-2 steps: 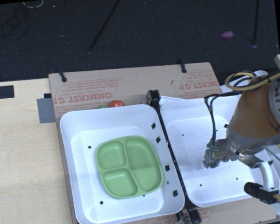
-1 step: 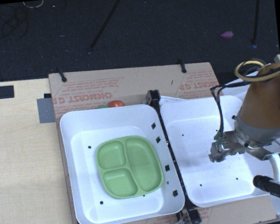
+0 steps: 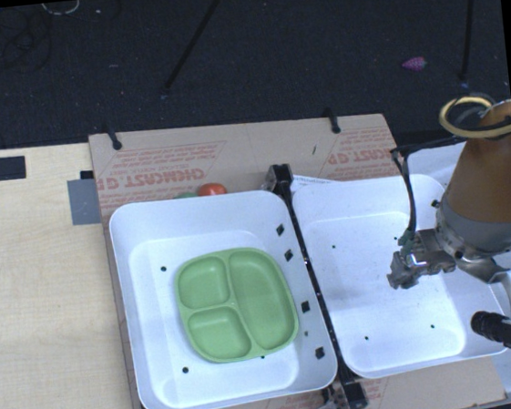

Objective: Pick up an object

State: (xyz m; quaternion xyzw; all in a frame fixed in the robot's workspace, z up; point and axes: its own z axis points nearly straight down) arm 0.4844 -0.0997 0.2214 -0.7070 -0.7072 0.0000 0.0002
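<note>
- The grey arm with its orange band (image 3: pixel 484 184) comes in from the right side of the camera view and hangs over the right-hand shallow white plastic bin (image 3: pixel 381 340).
- Its small dark metal two-finger gripper (image 3: pixel 408 269) sits over the right part of that bin's floor, close to the bin's right wall.
- The gripper is seen at a slant and is small and dark, so I cannot tell how wide it stands, nor whether it touches the bin floor.
- Nothing can be made out between its tips; the white floor around it looks bare apart from a few small dark dots.
- The pale green plastic plate with three compartments (image 3: pixel 237 304) lies flat in the middle of the left-hand shallow white plastic bin (image 3: pixel 143 303), well apart from the gripper.
- The plate has two compartments side by side at the top and bottom left, and one long compartment down its right side.
- A small red round object (image 3: pixel 212 190) lies just behind the far rim of the left bin, on the brown cardboard sheet (image 3: pixel 187 165) under both bins.
- A black divider strip (image 3: pixel 308 280) runs between the two bins.
</note>
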